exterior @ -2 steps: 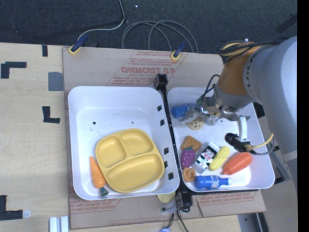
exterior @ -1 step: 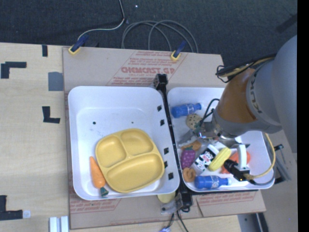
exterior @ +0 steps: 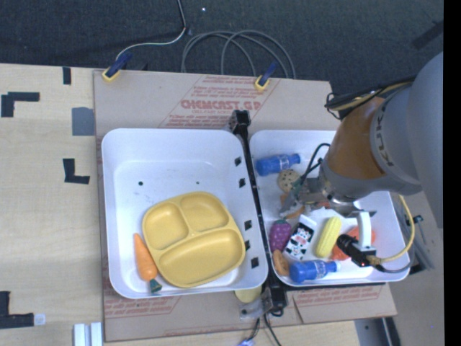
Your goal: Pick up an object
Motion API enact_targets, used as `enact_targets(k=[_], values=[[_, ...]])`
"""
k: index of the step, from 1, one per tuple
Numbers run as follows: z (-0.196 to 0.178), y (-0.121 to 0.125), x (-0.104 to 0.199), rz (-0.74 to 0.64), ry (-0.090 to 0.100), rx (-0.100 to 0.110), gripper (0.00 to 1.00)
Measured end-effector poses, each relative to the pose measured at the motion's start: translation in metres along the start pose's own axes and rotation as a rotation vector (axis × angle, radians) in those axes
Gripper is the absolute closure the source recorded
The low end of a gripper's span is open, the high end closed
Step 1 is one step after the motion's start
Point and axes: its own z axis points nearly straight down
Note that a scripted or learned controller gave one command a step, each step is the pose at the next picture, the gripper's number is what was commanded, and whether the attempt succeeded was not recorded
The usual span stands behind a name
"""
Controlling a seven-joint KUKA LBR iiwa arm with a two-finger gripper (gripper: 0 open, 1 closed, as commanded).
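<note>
My gripper [exterior: 297,205] is low in the right bin [exterior: 317,137], near its middle. Below it lie a purple eggplant-like toy [exterior: 279,234], a black-and-white patterned box [exterior: 300,241] and a yellow corn cob [exterior: 328,236]. A beige spotted ball [exterior: 288,181] lies just above the gripper, and a blue bottle [exterior: 276,164] lies beyond that at the bin's far left. Another blue bottle [exterior: 312,270] lies along the near wall, with an orange piece [exterior: 280,264] to its left. A red and white toy [exterior: 363,231] sits to the right. The wrist hides whatever lies directly beneath it.
The left bin [exterior: 130,157] holds a yellow divided plate [exterior: 193,238] and an orange carrot [exterior: 145,259] at its near left. A black divider [exterior: 249,186] runs between the bins. Cables loop on the dark floor beyond the bench.
</note>
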Motion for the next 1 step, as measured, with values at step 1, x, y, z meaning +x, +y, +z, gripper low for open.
enact_targets(k=[1], values=[[-0.0935,0.0282,0.0645,-0.009,0.006,-0.003,1.00]])
